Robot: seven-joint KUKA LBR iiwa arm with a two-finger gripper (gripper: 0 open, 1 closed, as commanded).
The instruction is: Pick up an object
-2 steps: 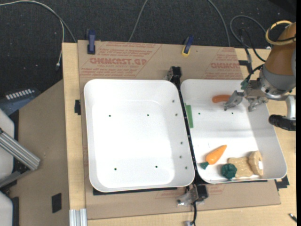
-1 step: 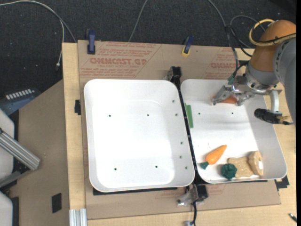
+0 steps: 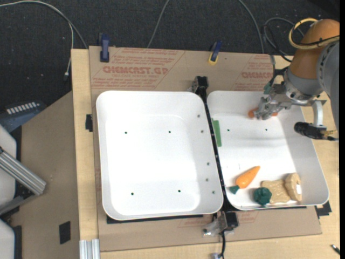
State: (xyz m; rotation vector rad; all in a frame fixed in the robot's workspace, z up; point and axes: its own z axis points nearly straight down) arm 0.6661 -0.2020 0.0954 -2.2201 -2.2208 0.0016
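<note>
Gripper (image 3: 265,110) sits low over the far right part of the right bin (image 3: 302,155), pointing down and toward the left. Can't tell the state of the claw, too small and dark at the tip. A small orange-red object (image 3: 251,113) lies just beside the tip on its left; touching or apart, can't tell. Arm (image 3: 310,58) enters from the right, orange band above the grey wrist, upper part cut off by the frame edge. Near the front of the right bin: toy carrot (image 3: 247,177) with green end, dark green lump (image 3: 263,195) touching a tan piece (image 3: 280,190), shapes unclear. Green strip (image 3: 216,133) on the bin's left wall. Left bin (image 3: 108,161) alongside.
</note>
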